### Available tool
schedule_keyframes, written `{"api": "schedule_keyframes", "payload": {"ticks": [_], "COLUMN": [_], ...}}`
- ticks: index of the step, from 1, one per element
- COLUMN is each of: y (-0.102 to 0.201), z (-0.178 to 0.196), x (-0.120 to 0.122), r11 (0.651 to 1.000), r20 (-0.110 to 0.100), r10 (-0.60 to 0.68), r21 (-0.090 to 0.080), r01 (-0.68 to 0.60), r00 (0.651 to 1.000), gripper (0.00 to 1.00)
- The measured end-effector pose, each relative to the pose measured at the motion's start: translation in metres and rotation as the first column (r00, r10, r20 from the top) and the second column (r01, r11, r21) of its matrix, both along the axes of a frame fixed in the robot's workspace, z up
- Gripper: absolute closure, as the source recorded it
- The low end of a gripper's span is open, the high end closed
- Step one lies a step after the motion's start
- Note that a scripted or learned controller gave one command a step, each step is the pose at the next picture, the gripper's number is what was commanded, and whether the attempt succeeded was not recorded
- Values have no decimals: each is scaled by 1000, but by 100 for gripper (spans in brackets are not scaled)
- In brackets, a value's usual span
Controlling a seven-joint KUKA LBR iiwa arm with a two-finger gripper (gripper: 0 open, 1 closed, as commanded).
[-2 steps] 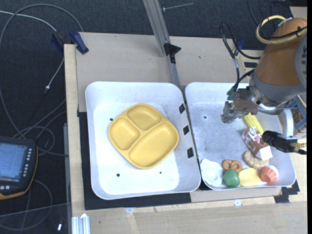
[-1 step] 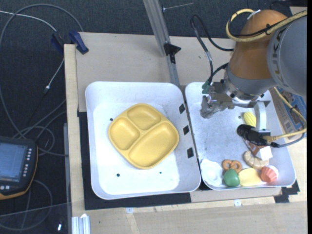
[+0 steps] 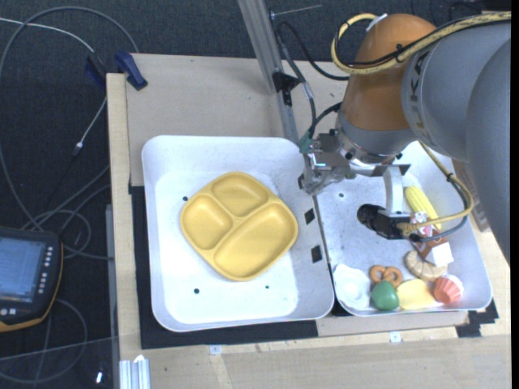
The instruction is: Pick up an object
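The grey arm [image 3: 454, 79] reaches in from the right and hangs over the back half of the right bin [image 3: 349, 225], its orange band uppermost. The pincer [image 3: 328, 168] sits low by the rim where the two bins meet, near the right bin's back left corner. The wrist hides its working end, so I cannot tell whether it is spread or pressed together. The things to pick lie in the right bin, crowded toward its front and right side. A corn cob [image 3: 416, 200] lies along the right wall, with a white block [image 3: 442, 254] just in front of it. Along the front are a pretzel [image 3: 387, 274], a green ball [image 3: 385, 297], a yellow lump [image 3: 415, 295], a pink-red piece [image 3: 448, 288] (too small to name) and a white round thing [image 3: 350, 282] at the front left corner. All lie apart from the pincer. The left bin [image 3: 162, 217] holds a yellow divided plate [image 3: 239, 225], flat near its middle, and both bins rest on the table [image 3: 117, 217]
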State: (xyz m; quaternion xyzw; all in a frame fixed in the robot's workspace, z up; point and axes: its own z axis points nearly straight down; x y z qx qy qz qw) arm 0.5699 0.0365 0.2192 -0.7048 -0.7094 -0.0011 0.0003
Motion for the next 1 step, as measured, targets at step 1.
{"api": "schedule_keyframes", "payload": {"ticks": [1], "y": [54], "z": [-5], "x": [4], "r11": [1000], "r20": [-1], "r10": [0], "r21": [0], "r01": [0], "r00": [1000], "gripper": [100]}}
